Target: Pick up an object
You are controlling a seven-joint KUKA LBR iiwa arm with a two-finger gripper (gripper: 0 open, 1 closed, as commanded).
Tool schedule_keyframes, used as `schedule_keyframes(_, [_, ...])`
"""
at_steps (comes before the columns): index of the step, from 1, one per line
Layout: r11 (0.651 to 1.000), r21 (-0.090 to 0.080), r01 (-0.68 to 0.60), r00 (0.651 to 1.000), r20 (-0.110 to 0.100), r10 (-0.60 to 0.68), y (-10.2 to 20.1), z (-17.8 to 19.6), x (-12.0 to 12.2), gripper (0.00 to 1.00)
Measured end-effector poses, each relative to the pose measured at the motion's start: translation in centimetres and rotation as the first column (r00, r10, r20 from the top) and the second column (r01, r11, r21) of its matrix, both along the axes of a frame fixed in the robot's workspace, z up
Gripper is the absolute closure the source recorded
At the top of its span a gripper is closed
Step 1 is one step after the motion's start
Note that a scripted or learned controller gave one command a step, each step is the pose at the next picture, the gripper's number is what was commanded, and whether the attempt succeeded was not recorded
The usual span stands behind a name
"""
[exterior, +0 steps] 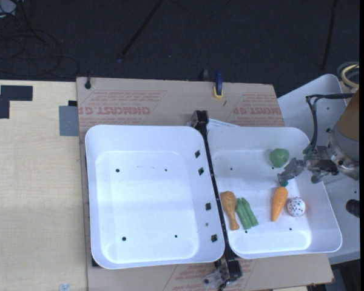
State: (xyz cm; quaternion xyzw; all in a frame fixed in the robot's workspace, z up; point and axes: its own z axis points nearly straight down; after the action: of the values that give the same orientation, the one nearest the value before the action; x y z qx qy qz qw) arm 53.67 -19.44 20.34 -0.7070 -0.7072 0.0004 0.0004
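The gripper [298,170] hovers, fingers apart and holding nothing, over the right bin [264,247] above the toy carrot [279,203]; descending and closing likely comes next.

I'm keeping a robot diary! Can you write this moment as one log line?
gripper: over right white bin, holding nothing | in bin: round green ball, orange carrot, white speckled ball, tan drumstick, green bean pods

A light wooden bench [30,211] is carrying a brown cardboard sheet [151,105] with red print, on which two shallow white bins are sitting side by side and touching, the left bin [97,193] and the right bin [261,247], with black clips joining them.
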Motion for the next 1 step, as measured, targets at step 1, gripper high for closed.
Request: schedule_keyframes(1, [1.0,0.002,-0.003,1.0,-0.004,0.003,3.44,-7.8,3.83,0.0])
